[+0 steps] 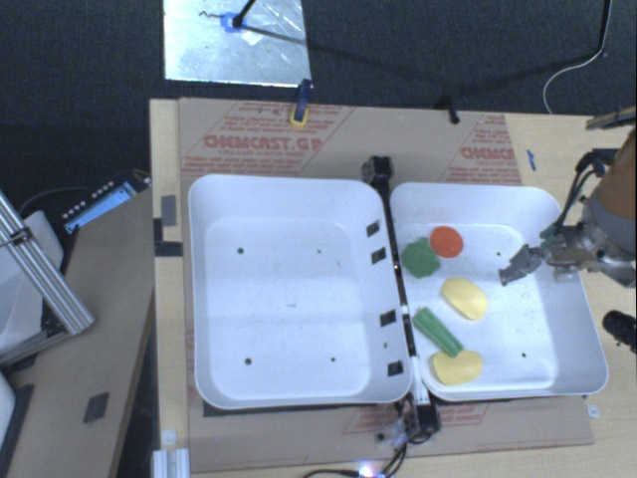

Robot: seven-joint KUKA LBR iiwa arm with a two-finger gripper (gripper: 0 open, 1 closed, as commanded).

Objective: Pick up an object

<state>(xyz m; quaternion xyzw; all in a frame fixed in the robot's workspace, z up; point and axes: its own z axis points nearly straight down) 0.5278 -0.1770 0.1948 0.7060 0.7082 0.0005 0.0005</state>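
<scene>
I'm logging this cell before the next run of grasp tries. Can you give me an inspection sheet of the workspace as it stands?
Surface: bench board with red print, bearing the left white bin and the right white bin side by side.
Job's things: all in the right bin: round orange piece, dark green lump, pale yellow oval, green bar, yellow lump.
Clutter: yellow-and-blue clip at the board's far edge.
Gripper: gripper over the right bin's right part, right of the orange piece; nothing seen between its fingers.
Cables: white cable top right.
Surroundings: shiny metal sheet beyond the bench.
</scene>
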